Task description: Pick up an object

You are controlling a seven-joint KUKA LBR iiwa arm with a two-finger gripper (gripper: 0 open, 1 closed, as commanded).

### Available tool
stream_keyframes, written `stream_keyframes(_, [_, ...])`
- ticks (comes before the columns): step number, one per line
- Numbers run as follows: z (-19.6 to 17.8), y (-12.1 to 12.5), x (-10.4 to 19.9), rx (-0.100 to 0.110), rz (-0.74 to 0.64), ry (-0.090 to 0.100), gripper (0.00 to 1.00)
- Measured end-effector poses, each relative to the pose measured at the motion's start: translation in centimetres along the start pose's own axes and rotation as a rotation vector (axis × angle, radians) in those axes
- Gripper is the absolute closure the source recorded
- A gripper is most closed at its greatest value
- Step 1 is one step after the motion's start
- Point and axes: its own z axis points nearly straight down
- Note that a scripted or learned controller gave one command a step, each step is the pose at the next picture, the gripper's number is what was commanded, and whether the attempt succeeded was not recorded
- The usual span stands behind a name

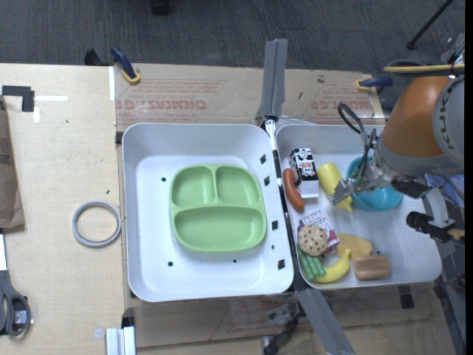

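Right bin [421, 272] clutter half-hides the gripper [344, 193]; its state can't be made out.

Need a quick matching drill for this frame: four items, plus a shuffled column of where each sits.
Items:
1. green tray
2. hot dog
3. tape ring
4. bread

Places:
A. bench, left of both bins
B. right bin, front corner
C. left bin, middle
D. right bin, against the divider

Pairs: 1-C, 2-D, 3-A, 4-B
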Motion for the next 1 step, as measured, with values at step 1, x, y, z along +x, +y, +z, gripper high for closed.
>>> stream_keyframes(1, [-8.80,9.52,3.49,0.009,0.166,0.000,1.00])
